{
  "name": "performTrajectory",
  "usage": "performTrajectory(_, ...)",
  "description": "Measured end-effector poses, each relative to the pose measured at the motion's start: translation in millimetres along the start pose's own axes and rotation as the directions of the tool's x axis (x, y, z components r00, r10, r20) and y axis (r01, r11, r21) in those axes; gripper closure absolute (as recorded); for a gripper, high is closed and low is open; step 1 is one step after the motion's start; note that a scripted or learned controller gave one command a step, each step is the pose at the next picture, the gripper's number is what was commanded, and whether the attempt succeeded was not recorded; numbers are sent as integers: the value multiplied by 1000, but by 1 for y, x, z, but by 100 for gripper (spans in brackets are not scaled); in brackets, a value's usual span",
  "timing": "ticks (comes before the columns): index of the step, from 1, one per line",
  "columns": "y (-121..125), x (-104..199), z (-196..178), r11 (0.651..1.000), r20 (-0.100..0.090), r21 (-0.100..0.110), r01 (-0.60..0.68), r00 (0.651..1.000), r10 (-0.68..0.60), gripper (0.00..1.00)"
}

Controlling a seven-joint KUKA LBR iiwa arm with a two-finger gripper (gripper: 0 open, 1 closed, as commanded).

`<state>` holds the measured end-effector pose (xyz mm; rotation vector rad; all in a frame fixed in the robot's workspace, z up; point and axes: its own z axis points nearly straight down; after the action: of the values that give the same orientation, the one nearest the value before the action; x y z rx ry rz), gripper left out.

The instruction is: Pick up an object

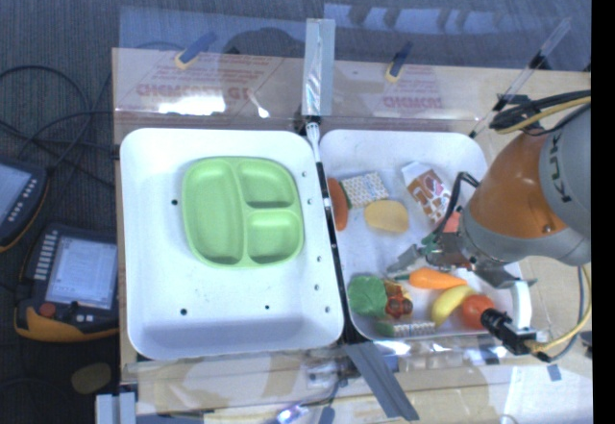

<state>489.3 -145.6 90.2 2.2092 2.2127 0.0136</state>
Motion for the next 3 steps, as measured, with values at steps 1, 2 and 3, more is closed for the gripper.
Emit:
performTrajectory(1, 1, 1, -10, 1000, -3, 0, 0, 1000, 0, 100)
performTrajectory(2, 1, 1, -10, 1000, -3, 0, 1, 1000, -1, 0)
performTrajectory(3, 88, 9, 2, 1000, 0, 5, 17, 1000, -17, 0)
